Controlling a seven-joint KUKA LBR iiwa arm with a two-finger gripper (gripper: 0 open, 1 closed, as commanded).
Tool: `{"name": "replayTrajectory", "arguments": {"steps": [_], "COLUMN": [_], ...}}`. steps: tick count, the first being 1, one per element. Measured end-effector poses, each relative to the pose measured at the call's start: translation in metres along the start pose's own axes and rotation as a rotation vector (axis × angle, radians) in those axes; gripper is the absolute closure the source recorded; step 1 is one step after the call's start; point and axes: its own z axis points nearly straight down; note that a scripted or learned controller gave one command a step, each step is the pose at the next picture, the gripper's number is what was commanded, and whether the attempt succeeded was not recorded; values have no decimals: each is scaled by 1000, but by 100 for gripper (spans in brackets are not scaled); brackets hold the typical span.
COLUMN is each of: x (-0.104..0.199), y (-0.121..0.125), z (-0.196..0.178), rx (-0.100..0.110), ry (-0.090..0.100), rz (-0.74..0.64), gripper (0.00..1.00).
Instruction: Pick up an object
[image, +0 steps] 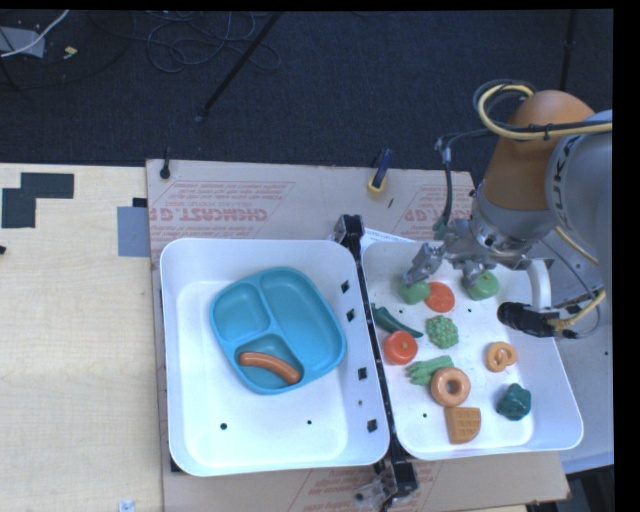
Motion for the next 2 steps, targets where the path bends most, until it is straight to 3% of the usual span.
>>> {"name": "replayTrajectory", "arguments": {"steps": [1,2], "x": [0,8], "y": [3,8], "z": [-9,49], "rx": [-14,-9], "ry": [-1,0], "rz": [-2,-2], "gripper": [0,0]}}
